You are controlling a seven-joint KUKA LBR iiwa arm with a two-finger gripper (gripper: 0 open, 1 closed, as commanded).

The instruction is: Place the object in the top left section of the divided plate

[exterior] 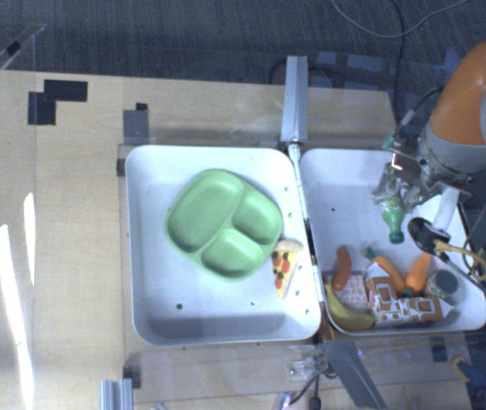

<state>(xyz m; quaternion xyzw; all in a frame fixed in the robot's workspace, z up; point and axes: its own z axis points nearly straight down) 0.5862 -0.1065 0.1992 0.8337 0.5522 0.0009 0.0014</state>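
Observation:
A green divided plate [225, 221] lies in the left bin [153, 310], tilted so its three sections face different ways. My gripper [394, 196] hangs over the right bin [345, 186] near its right wall. A small green bottle-shaped object [395, 221] sits right below the gripper, and I cannot see whether it is held.
A pizza slice toy [284, 264] lies in the left bin beside the plate's lower right edge. The right bin's lower part holds a banana [345, 313], a hot dog [342, 268], carrots [418, 272], a patterned box [396, 306] and a dark round item [444, 285]. A metal divider [293, 101] stands between the bins.

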